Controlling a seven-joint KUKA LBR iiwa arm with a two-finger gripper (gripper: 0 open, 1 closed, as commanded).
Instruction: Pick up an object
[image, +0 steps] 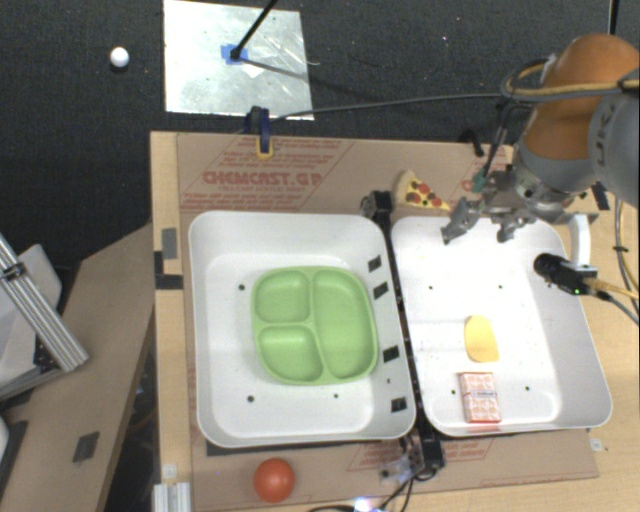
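Yellow oblong object (481, 338), smooth and rounded like a small plastic food item, lies flat on the floor of the right bin (560, 300), slightly below the bin's centre. Its long axis runs roughly up and down the camera view, nearly parallel to the divide between the bins, with the upper end narrower and rounder than the lower. Just beneath it, near but apart, lies a small box (478, 396) with a red-and-white printed face, its long axis also running up and down the view.

Gripper (484, 225) hangs over the upper edge of the right bin, well apart from both objects; its two fingers are spread with a clear gap between them and nothing held. Above the wrist sits the orange band (580, 100) of the grey arm.

A toy pizza slice (422, 192) rests on the cardboard sheet (290, 170) just beyond the bins' top edge. The left bin (230, 250) holds a green divided tray (313, 324) with three compartments. An orange-red ball (273, 479) lies on the bench below the left bin.
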